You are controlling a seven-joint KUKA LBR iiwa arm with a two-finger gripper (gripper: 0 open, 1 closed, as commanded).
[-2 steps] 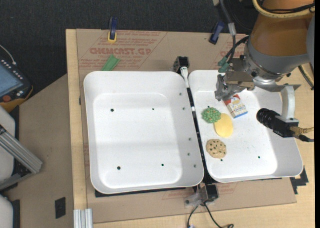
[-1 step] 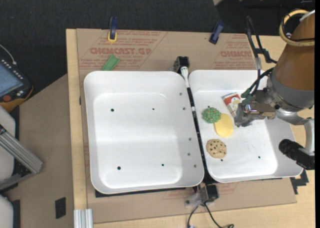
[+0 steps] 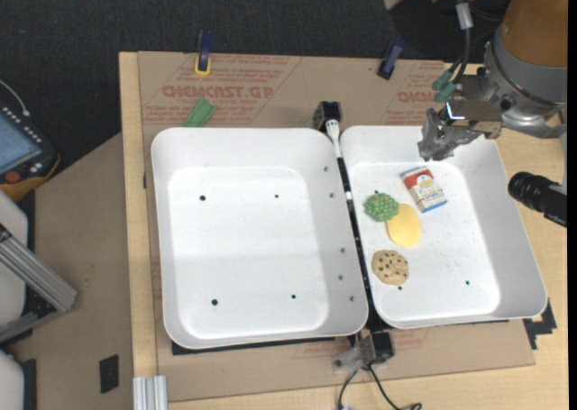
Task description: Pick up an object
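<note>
At the near edge of the table [image 3: 108, 219] sit two white bins side by side. In the right bin [image 3: 505, 255], closest to the camera, lies a round chocolate-chip cookie [image 3: 390, 267]. Just behind it is a yellow oval piece [image 3: 405, 225], touching or nearly touching a green bumpy piece [image 3: 381, 207] to its left. Farther back and slightly right lies a small red and white box [image 3: 425, 190], tilted. Beyond the box, over the bin's far part, hangs the tool [image 3: 437, 149]; whether it is wide or narrow cannot be told, and nothing is visibly between its tips. The left bin [image 3: 171, 219] lies alongside. At the far edge, a blue and yellow clamp [image 3: 204, 54] grips the cardboard.
</note>
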